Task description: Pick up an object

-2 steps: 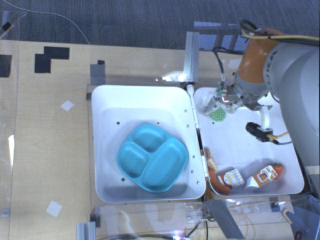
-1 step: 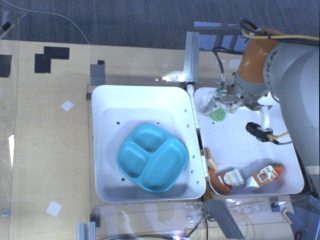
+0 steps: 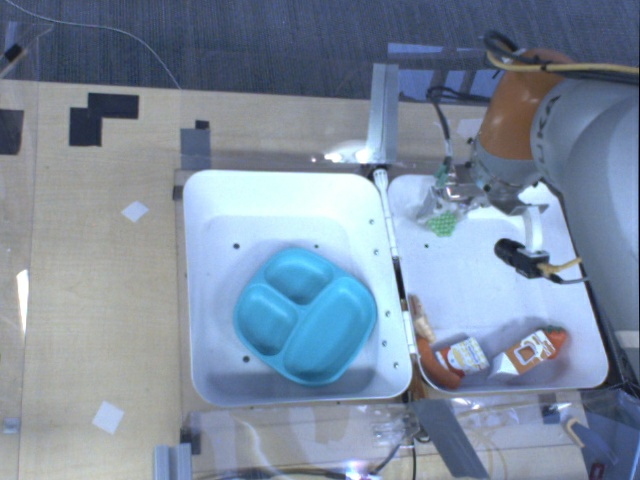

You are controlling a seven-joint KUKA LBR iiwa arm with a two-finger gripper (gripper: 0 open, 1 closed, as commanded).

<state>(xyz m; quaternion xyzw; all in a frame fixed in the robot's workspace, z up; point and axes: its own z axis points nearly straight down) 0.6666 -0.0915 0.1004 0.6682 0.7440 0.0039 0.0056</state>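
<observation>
The grey arm with the orange band (image 3: 515,108) reaches in from the right over the far end of the right shallow white bin (image 3: 470,268). Its two-finger gripper (image 3: 445,200) sits low at the bin's far left corner, directly above a small green object (image 3: 441,224) lying on the bin floor. Whether the hand is open or closed cannot be told; the metal parts there are too small and cluttered to read, and nothing can be confirmed as held.

Other candidates lie well apart from the gripper, along the near wall of the same bin: an orange-red curved item (image 3: 437,360) in the near left corner, a small white and yellow carton (image 3: 466,353) just beside it, and a white and orange packet (image 3: 531,351) further right. The left shallow white bin (image 3: 215,268) holds a blue three-compartment plastic tray (image 3: 305,314).

Risks, as judged: the green object lies close to the divider wall and corner, so a finger may strike the wall or land on the object rather than straddle it. The piece looks small and flat, so it could slip out on closing or on lift
</observation>
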